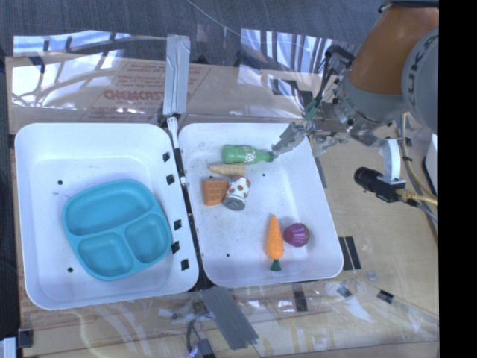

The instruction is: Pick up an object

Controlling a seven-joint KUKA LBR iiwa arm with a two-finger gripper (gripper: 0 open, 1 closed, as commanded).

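Closest to the lens at the lower edge of the right bin point(328, 263) lie a carrot point(274, 239) and, just beside it, a small purple onion-like vegetable point(297, 235), both loose on the white floor. Higher up, near the middle of the frame, a green bottle point(246, 154) lies on its side with a pale corn-like piece point(227, 170) just below it, an orange block point(215, 192) and a tipped tin can point(238, 195). The pincer point(285, 144) hangs at the bottle's cap end, very near or touching it; whether it is open or closed I cannot tell, and nothing is visibly held. This looks like the approach step, with the bottle the likely target. Next, the tips need to straddle the bottle across its narrow body, then close and lift. The left bin point(30, 200) holds a blue divided tray point(115, 227).
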